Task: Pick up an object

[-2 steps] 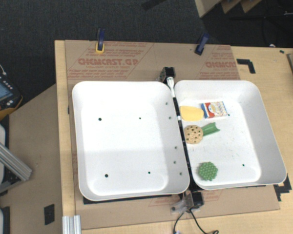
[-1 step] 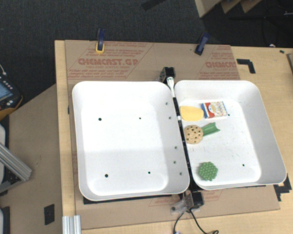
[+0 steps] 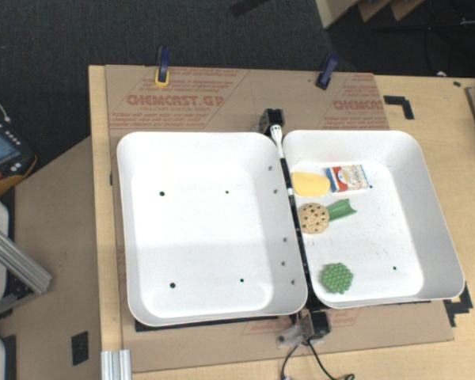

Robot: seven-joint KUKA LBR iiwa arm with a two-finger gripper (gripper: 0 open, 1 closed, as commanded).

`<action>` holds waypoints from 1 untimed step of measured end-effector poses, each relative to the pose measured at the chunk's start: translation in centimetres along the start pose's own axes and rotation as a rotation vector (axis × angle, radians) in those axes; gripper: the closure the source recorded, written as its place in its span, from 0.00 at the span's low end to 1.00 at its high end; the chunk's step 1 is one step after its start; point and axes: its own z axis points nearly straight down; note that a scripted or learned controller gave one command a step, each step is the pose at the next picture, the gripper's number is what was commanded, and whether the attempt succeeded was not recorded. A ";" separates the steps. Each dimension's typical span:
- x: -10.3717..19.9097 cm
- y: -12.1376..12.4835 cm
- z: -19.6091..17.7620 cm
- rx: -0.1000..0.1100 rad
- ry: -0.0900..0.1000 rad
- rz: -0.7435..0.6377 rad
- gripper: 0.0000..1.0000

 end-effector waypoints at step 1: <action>0.0 2.6 0.0 -0.001 0.000 0.000 1.00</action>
